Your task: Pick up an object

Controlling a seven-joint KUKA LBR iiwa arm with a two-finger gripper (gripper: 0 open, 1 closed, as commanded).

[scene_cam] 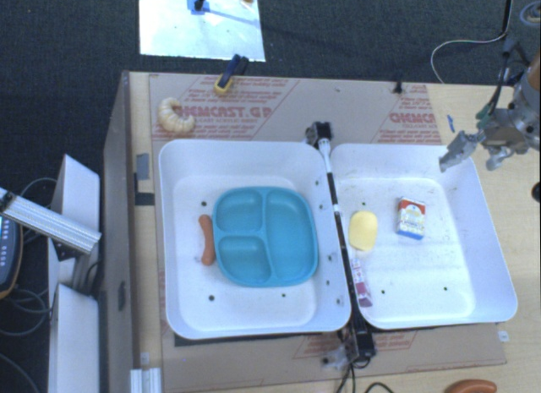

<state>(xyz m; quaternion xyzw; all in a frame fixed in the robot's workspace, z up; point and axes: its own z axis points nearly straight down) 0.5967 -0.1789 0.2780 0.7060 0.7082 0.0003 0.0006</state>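
Right bin (473, 298), lower right of frame: pink tube (360, 281) by the dividing edge, slim, likely light.

Yellow block (363, 231), centre right: rounded, probably soft and a little slick; take across its narrow width.

Small carton (412, 218), just right of it: stiff, light, flat-sided; judged the easiest hold, across its short sides.

Left bin (182, 298): blue tray (265, 236), sausage (206, 240).

Gripper (475, 151), upper right edge: fingers spread wide, holding nothing, above the right bin's far rim.

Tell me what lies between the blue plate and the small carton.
In the camera view, the bins' shared rims and a yellow block lie between the blue plate and the small carton.
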